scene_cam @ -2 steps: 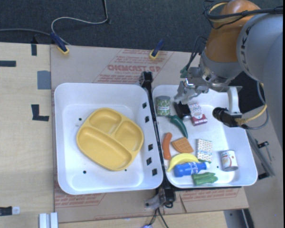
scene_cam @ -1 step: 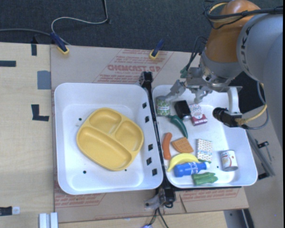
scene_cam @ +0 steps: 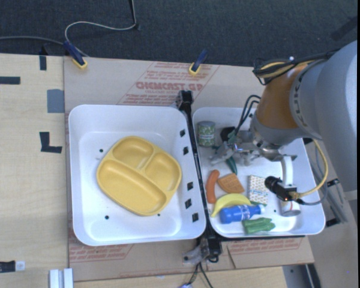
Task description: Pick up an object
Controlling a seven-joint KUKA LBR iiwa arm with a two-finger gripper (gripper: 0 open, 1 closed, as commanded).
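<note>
Toys in right bin (scene_cam: 315, 224), yellow tray (scene_cam: 139, 174) left

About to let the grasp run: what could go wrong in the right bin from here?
1. The gripper sits low beside the small can and the carrot; it may nudge one aside rather than grasp it.
2. The banana, blue bottle and green piece lie packed together, so a pick there could drag a neighbour.

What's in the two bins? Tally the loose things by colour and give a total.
Yellow: 2, divided plate, banana
Orange: 2, carrot, wedge
Green: 2, can, vegetable
Blue: 1, bottle
Patterned white: 1, small box
Total: 8
</note>
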